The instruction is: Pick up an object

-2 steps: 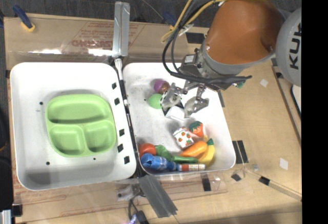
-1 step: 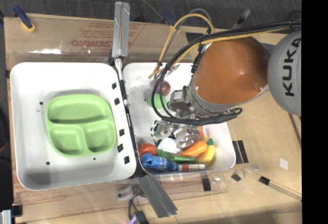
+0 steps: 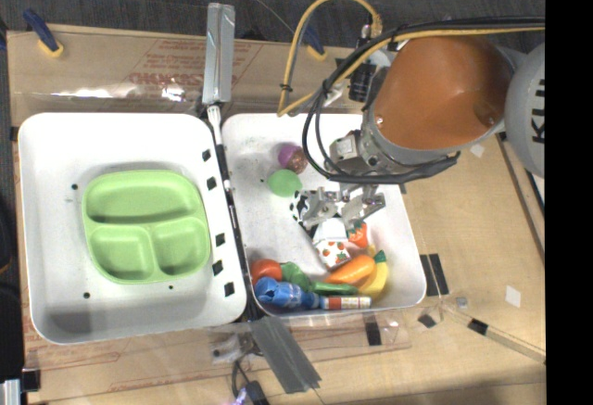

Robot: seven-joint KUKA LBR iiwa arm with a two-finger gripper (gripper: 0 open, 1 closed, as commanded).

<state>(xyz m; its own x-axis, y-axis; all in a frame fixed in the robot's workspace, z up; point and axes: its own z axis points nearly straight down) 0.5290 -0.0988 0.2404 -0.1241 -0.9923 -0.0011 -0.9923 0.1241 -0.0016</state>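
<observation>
Big and round, the orange band (image 3: 435, 93) of the arm (image 3: 422, 130) fills the upper right of the frame, closest to the camera. Black and yellow cables (image 3: 320, 42) loop around it. Grey metal sits under the orange part, and the arm points straight down into the right bin (image 3: 243, 208).

At the bottom of the arm is the pincer (image 3: 338, 207), in the middle of the right bin. I cannot tell if it is grabbing or let go.

Toys lie all around it. A small black and white toy (image 3: 303, 206) sits just to its left. A white toy with spots (image 3: 331, 250) lies right under it, and a little orange and red thing (image 3: 359, 234) is just beside that. Up and to the left are a green ball (image 3: 284, 183) and a purple ball (image 3: 292, 156), close together.

Along the bottom edge of the right bin more toys are piled up: a red-orange ball (image 3: 265, 270), a blue toy (image 3: 276, 294), a green toy (image 3: 298, 275), an orange carrot shape (image 3: 354, 270), a yellow banana shape (image 3: 376, 277) and a marker pen (image 3: 345, 303). They touch each other and crowd the corner.

On the left, the left bin (image 3: 46, 301) holds a green tray (image 3: 144, 225) with three parts. A grey bar (image 3: 220, 51) runs up between the two bins. Both bins rest on the brown worktop (image 3: 482, 283).
</observation>
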